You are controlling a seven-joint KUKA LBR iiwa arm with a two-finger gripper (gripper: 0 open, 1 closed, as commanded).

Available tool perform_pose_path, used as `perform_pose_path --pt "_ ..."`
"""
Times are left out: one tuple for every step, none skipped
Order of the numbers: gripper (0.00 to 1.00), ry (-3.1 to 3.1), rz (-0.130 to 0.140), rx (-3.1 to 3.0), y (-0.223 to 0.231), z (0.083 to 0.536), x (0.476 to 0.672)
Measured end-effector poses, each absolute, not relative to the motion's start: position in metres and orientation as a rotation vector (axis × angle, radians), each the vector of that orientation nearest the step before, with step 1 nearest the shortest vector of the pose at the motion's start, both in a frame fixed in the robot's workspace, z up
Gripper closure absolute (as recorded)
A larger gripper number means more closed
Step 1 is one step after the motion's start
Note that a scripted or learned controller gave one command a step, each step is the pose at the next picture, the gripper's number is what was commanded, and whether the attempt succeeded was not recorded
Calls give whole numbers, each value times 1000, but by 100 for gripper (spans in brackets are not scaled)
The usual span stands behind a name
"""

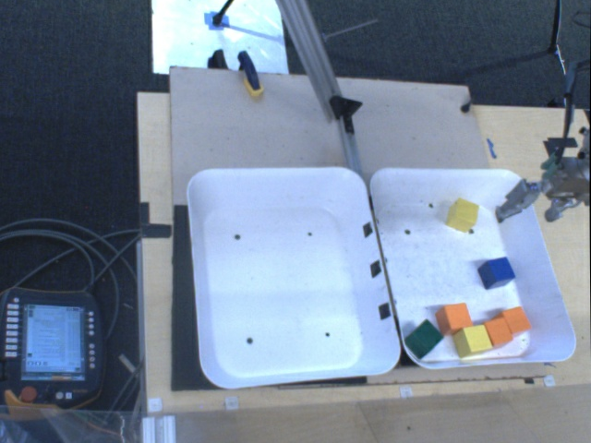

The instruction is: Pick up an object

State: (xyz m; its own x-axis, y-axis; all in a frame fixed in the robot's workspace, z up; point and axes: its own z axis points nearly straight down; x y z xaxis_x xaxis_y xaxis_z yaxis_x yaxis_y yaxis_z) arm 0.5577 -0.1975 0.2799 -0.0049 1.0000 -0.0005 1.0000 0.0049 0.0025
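Observation:
The right bin holds several small cubes. A yellow cube lies near its far side and a blue cube sits at mid right. Along the near edge are a green cube, an orange cube, a second yellow cube and two more orange cubes. My gripper hangs over the bin's far right rim, to the right of the first yellow cube. It is open, with nothing between its fingers.
The left bin stands beside the right one, joined by black clips. A slanted metal pole rises behind the bins. A teach pendant with cables lies left of the bench.

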Motion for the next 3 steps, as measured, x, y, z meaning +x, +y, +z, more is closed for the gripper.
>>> perform_pose_path --pt "0 2225 2 2214 -197 280 558" --pt "0 2226 -2 2221 -196 218 557" --pt "0 2225 -2 2219 -198 175 560"
